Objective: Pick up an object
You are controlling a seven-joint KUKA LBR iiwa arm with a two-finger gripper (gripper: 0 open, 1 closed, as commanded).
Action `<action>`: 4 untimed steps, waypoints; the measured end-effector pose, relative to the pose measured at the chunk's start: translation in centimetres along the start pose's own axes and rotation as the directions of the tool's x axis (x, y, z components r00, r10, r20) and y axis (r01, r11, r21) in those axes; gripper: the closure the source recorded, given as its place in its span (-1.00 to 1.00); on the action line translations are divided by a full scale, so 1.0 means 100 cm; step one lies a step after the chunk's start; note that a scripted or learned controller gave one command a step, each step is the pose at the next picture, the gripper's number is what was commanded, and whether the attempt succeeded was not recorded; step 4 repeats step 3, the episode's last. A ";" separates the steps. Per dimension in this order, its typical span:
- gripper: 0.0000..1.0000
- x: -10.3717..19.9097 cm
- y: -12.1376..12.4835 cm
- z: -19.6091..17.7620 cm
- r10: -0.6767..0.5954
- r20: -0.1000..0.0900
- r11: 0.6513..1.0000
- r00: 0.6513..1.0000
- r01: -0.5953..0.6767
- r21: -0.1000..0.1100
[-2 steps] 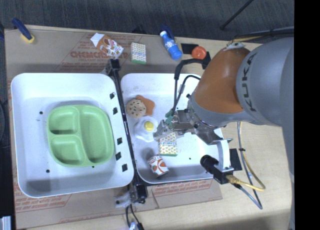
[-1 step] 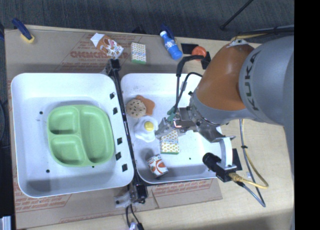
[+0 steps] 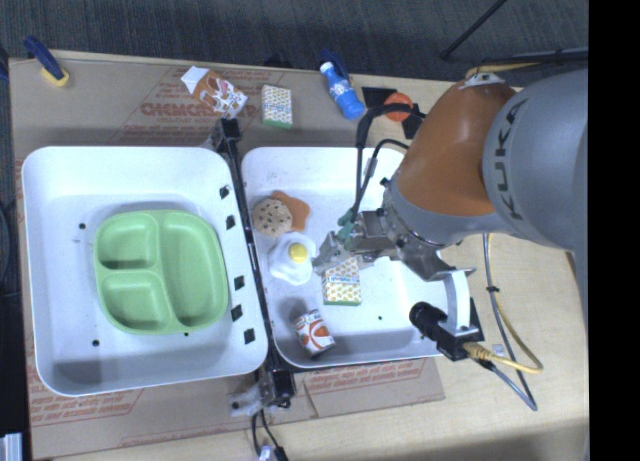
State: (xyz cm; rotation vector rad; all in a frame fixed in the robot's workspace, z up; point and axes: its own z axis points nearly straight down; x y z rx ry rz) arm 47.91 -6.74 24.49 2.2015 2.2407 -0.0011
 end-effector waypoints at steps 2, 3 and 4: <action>1.00 0.042 -0.001 0.006 0.009 0.000 1.000 1.000 -0.009 0.002; 1.00 0.005 -0.003 0.054 0.011 0.000 1.000 1.000 -0.011 0.004; 1.00 0.005 -0.003 0.054 0.011 0.000 1.000 1.000 -0.011 0.004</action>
